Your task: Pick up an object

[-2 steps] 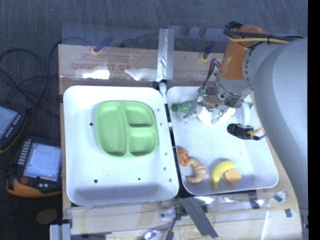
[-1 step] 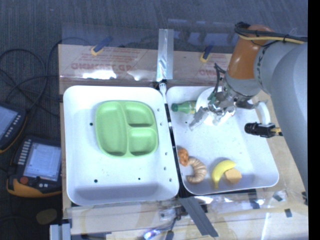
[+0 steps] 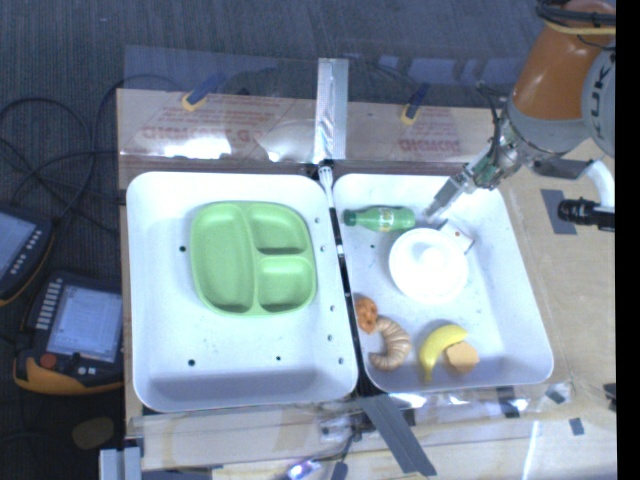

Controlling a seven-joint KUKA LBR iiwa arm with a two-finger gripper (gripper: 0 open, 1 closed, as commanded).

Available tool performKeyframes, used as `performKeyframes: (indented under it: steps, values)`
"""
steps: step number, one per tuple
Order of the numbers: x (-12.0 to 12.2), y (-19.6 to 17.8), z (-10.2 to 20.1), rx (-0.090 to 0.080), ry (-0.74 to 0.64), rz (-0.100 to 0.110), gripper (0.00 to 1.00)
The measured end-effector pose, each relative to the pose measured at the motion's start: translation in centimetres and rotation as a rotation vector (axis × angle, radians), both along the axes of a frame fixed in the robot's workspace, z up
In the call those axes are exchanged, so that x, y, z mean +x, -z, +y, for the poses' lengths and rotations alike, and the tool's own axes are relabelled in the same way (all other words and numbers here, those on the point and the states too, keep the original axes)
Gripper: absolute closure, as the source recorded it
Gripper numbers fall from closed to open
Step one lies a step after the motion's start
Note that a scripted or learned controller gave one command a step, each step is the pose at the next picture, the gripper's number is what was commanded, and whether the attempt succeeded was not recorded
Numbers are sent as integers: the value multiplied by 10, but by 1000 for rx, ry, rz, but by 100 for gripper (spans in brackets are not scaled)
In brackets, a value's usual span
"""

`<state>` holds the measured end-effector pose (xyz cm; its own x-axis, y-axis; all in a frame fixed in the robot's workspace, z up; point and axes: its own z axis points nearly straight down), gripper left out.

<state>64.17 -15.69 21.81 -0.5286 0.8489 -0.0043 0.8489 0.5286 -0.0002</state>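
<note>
overhead, two white bins sit side by side on the surface. the claw [image 3: 437,208] reaches into the right bin [image 3: 520,298] beside a green bottle [image 3: 380,218] and white bowl [image 3: 429,264]; its state is unclear. a banana [image 3: 438,344] lies nearer. a green tray [image 3: 253,257] fills the left bin [image 3: 155,298].

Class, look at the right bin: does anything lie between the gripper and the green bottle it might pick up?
Nothing visible does. The gripper hangs just right of the green bottle, with bare bin floor between them. The white bowl sits below that path, not across it.
</note>
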Motion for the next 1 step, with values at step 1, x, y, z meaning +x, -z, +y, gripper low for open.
performKeyframes:
  steps: [1]
  values:
    - [25, 92, -68, 0, 27, 3, 0]
